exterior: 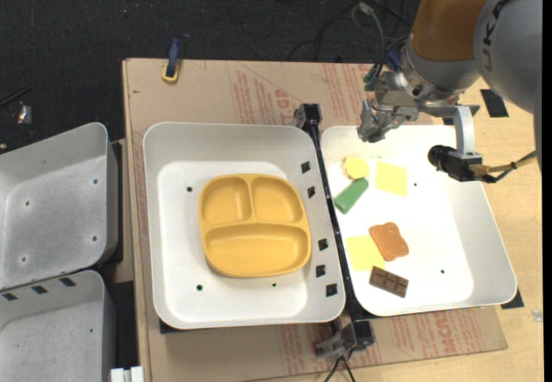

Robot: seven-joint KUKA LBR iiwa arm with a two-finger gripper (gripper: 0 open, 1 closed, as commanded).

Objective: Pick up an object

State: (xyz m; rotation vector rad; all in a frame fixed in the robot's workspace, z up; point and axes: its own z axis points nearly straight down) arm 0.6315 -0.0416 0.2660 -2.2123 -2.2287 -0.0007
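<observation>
In the right-hand shallow white bin [483, 242], near its far left corner, the grey arm's gripper [376, 128] hangs above the floor with nothing visibly held; whether it is spread or pressed together I cannot tell. The small round yellow piece [355, 167] lies just toward the camera and slightly left of it. Beside that piece, the green block [351, 196] runs on a diagonal.

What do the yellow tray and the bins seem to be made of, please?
Tray: likely moulded plastic, matte yellow, with soft rounded dividers. Bins: probably thin formed plastic or painted metal, smooth white with slight sheen; the look leaves it open.
</observation>
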